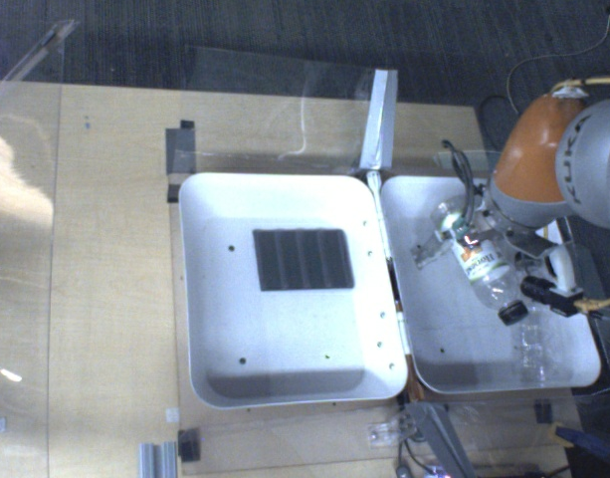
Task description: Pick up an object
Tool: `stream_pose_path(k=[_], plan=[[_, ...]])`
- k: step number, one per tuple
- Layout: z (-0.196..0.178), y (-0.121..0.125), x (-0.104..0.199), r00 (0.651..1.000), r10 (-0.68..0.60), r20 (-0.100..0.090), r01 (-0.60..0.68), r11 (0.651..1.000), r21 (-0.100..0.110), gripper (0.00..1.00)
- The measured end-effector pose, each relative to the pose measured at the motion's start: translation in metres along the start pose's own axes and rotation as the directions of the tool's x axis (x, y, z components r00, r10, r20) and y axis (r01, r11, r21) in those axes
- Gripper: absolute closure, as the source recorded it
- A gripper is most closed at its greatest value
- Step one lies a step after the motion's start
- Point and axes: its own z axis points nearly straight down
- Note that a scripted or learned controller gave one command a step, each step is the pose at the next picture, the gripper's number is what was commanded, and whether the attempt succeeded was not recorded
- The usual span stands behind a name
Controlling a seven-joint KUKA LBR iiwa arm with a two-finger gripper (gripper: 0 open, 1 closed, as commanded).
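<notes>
Within the right bin (424, 361), a clear plastic bottle (481, 265) is seen lying flat, its long axis slanting from upper left to its dark cap at lower right. Directly above it the gripper (471, 229) is positioned; its state cannot be determined.

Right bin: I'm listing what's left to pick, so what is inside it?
A clear plastic bottle with a label lies in the right bin, under the arm. The arm covers the bin's far right corner, so anything there is hidden.
</notes>
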Motion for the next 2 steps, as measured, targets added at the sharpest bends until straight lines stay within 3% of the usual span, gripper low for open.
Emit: stream_pose_path(k=[1, 2], plan=[[0.002, 0.021, -0.064, 0.999, -0.036, 0.002, 0.036, 0.999, 0.003, 0.0], [-0.001, 0.026, -0.084, 0.987, -0.158, -0.029, 0.159, 0.987, 0.028, 0.0]])
